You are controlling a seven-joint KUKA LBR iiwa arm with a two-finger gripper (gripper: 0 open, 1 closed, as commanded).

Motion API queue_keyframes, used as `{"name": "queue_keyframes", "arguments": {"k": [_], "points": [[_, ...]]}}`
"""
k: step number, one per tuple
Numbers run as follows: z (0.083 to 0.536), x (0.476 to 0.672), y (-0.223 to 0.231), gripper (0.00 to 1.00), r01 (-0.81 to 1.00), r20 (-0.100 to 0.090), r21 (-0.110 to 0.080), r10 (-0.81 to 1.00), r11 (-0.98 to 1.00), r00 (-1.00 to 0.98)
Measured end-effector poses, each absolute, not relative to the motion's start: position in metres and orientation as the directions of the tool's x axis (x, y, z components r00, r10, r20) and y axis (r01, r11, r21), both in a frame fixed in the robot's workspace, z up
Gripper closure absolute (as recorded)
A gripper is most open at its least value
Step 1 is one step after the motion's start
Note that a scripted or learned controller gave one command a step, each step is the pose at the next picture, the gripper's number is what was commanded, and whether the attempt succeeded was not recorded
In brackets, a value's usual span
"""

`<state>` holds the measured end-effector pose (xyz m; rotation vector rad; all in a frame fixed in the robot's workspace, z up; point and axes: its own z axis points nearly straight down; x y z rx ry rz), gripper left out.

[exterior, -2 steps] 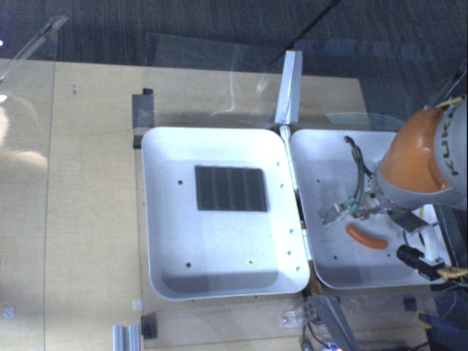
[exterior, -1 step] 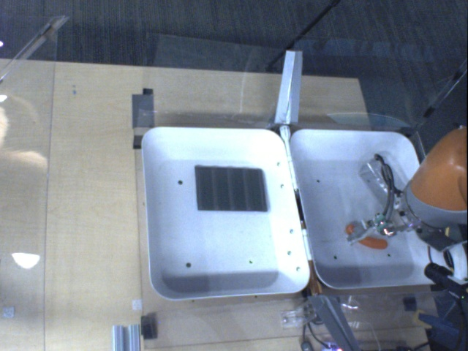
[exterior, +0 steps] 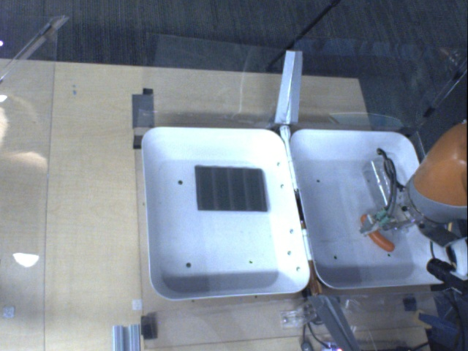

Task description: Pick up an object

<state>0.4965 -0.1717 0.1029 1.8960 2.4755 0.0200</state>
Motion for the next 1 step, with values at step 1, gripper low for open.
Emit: {"name": "queue_keyframes", "arguments": {"k": [1], "points": [[0.1858,0.5088,-0.0948,1.0,0.992,-0.002,0.008,0.992,0.129,-0.129]]}}
